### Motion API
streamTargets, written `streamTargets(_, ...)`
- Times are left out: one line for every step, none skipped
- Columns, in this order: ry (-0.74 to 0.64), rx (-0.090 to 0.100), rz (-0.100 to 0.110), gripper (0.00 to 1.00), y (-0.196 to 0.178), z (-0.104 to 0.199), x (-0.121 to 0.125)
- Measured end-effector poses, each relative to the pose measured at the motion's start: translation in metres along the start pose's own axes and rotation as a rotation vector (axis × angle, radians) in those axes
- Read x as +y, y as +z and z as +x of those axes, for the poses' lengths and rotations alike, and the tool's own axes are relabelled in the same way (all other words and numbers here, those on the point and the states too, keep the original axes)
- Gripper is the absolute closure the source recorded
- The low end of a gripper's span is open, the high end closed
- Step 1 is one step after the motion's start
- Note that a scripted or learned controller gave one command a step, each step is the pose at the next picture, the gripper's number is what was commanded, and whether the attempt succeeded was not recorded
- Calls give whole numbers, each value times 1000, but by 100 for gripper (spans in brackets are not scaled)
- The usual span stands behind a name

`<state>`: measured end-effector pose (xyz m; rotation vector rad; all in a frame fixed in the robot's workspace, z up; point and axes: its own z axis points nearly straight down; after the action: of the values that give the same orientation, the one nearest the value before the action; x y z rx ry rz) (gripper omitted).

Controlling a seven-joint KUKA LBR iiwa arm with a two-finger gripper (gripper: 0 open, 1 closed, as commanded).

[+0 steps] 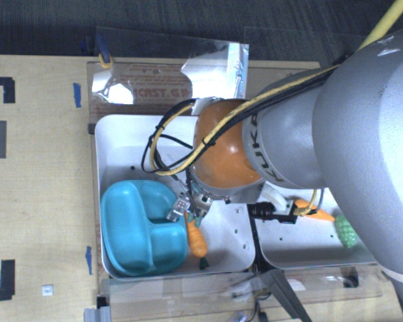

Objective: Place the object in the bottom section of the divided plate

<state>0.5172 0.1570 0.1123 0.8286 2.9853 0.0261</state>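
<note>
The toy carrot (197, 240) hangs just right of the blue divided plate (142, 228), its top at the claw (188, 210); the claw's opening I cannot tell. Light, rigid, slick: grip mid-body.

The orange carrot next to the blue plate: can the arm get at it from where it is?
Probably yes. The gripper sits right above the carrot, which lies in the left bin beside the blue divided plate, with nothing between them.
</note>
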Motion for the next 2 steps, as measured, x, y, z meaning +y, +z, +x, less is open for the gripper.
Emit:
streamTargets(-363,-27,-24,100,-4,12,-2)
streamTargets(-723,34,5,100,-69,30,-11)
